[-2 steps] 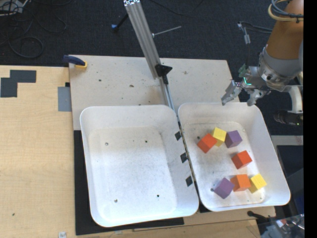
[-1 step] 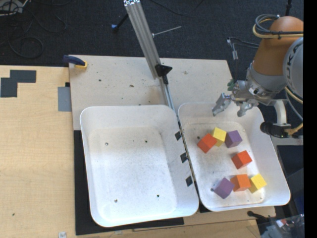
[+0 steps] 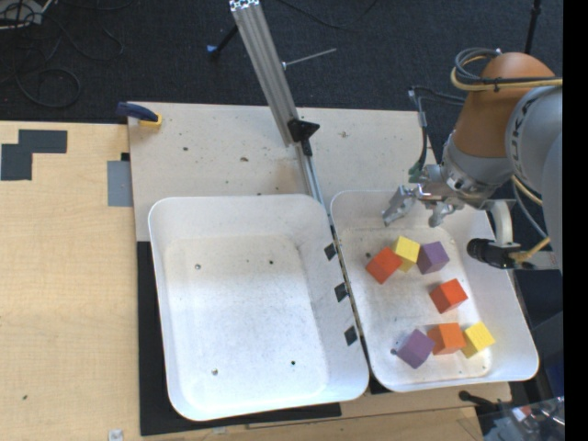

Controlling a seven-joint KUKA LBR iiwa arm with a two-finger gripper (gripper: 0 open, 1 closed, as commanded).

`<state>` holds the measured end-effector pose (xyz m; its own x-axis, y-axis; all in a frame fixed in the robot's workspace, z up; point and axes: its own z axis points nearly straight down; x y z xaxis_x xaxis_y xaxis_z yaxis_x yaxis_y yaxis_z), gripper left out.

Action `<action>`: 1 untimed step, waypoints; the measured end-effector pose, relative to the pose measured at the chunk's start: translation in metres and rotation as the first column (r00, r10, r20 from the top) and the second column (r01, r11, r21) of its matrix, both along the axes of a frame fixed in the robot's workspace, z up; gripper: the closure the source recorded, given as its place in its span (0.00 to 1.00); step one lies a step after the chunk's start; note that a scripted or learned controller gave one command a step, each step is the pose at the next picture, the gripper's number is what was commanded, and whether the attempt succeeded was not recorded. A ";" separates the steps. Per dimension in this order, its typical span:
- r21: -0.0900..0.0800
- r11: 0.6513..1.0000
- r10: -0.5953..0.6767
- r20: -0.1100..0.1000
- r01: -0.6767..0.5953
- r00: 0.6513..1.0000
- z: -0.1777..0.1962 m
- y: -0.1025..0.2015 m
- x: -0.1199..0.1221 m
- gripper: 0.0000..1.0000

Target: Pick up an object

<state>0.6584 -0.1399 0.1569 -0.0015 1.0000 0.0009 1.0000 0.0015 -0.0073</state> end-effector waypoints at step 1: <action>0.000 1.000 -0.002 -0.002 0.002 1.000 -0.061 -0.007 -0.002 0.00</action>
